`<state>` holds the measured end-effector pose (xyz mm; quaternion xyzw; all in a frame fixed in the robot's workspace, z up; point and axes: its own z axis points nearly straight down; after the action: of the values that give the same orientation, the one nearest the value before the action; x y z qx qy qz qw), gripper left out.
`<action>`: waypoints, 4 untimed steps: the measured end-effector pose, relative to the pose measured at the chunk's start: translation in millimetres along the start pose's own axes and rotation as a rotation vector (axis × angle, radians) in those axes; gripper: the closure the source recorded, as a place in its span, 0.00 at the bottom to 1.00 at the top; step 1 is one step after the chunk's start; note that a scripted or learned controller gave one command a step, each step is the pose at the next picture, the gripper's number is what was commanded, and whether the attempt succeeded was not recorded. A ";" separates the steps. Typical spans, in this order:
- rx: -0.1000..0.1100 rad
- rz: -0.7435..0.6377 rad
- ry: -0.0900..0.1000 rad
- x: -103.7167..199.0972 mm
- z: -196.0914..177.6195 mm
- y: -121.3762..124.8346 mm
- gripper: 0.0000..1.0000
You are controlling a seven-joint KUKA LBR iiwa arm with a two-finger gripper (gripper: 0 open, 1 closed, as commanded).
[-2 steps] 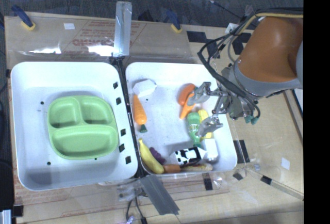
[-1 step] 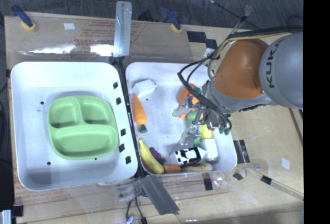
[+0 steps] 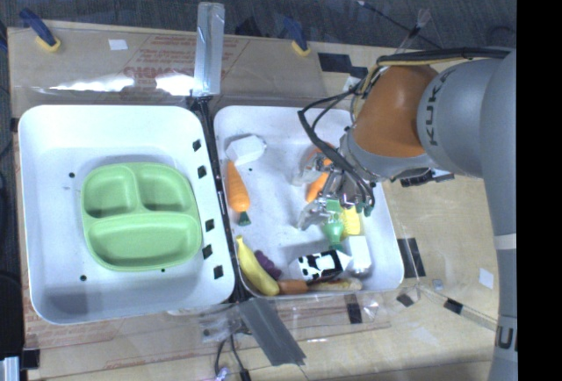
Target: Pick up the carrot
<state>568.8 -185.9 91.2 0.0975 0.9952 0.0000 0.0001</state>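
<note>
The carrot [image 3: 237,184] is orange with a green stub at its near end. It lies in the right bin [image 3: 281,129] along the left wall, lengthwise toward me. My gripper [image 3: 311,190] hangs over the middle of that bin, to the right of the carrot and well apart from it. Its two fingers stand spread, so it is open. A small orange piece [image 3: 314,188] shows in the gap between them, and I cannot tell what it is. The carrot is untouched.
A white lump [image 3: 247,147] lies just beyond the carrot and a banana [image 3: 251,269] just before it. Green and yellow toys [image 3: 341,225], a black-and-white toy [image 3: 320,265] and a white block [image 3: 361,256] crowd the near right corner. The left bin [image 3: 44,195] holds a green divided plate [image 3: 139,214].
</note>
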 end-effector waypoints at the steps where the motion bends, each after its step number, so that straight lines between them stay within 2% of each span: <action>1: 0.000 -0.009 -0.004 -1.9 -11.8 2.2 1.00; 2: -0.004 0.199 -0.007 -5.4 -104.3 117.9 1.00; 3: 0.000 0.204 -0.001 -4.3 -101.5 114.3 0.00; 4: 0.001 0.041 0.001 -9.7 0.1 43.7 0.00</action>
<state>586.8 -144.9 91.1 0.1181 0.9930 -0.0002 -0.0006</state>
